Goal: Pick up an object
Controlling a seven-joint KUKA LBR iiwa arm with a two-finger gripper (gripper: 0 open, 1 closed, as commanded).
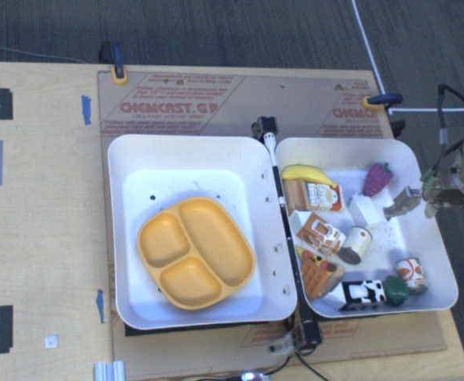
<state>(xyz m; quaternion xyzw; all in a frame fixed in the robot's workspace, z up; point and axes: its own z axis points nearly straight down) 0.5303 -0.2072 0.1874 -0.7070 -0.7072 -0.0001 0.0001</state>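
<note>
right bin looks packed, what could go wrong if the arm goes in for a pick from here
The pincer hovers at the right bin's far edge, so a descent might clip the rim. The white block, small can and snack packet lie close together; fingers could land on two at once or nudge neighbours. The banana partly overlaps another packet, so lifting either may drag both.

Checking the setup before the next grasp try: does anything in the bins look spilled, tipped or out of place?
Nothing looks spilled or broken. The right bin holds a loose jumble: a banana, a small can on its side, cartons overlapping. The yellow tray lies askew in the left bin.
</note>
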